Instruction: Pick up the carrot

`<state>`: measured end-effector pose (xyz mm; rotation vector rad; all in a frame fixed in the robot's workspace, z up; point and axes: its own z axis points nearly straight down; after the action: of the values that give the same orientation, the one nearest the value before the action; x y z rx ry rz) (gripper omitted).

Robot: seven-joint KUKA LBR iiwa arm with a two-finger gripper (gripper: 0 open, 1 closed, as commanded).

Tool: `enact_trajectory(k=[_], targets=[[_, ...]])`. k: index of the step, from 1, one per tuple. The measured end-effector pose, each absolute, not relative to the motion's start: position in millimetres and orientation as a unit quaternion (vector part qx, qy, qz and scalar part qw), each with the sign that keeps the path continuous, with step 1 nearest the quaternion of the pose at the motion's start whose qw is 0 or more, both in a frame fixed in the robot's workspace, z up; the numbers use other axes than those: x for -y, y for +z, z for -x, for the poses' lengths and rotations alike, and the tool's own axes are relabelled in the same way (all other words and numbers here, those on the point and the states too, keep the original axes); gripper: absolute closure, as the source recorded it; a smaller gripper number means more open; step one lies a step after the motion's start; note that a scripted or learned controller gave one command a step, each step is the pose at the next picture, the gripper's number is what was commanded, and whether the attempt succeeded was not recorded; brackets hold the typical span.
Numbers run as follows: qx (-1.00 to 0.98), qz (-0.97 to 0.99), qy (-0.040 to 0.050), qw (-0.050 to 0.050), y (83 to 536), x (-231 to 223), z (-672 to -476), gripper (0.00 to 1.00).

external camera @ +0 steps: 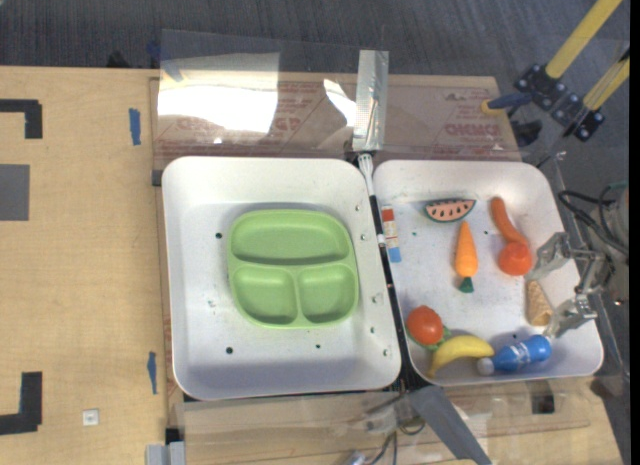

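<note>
Arm body is cut off at the right edge of the worktop; what shows is the end effector (pixel 570 278), a metallic two-finger assembly over the right rim of the right bin (pixel 400 178). Its two fingers stand well apart, one near the upper part of the rim and one lower down, so it reads as wide open with nothing between them. A tan, oblong item (pixel 539 302) lies just beside the lower finger; what it is cannot be made out. The carrot (pixel 466 252) lies near the middle of the right bin, orange with a small green end pointing toward the near edge, apart from the end effector. Around it: watermelon slice (pixel 449 210) toward the far edge, orange pepper-like piece (pixel 510 241) to its right, tomato (pixel 425 325), banana (pixel 460 351) and blue bottle (pixel 522 354) along the near edge. The left bin (pixel 190 253) holds a green divided plate (pixel 294 265).
</note>
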<state>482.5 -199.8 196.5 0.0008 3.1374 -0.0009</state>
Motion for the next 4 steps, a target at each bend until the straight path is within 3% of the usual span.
enact_trajectory(k=[1,2,3,4], targets=[[-1.0,0.007,-0.0013,0.005,96.5,158.1,-518.5,0.0],[-0.994,-0.11,0.0002,0.007,89.4,138.9,-601.7,0.0],[-0.995,-0.094,0.0012,-0.008,88.3,149.7,-642.7,0.0],[-0.98,-0.2,-0.0005,0.003,88.2,217.7,-606.4,0.0]])
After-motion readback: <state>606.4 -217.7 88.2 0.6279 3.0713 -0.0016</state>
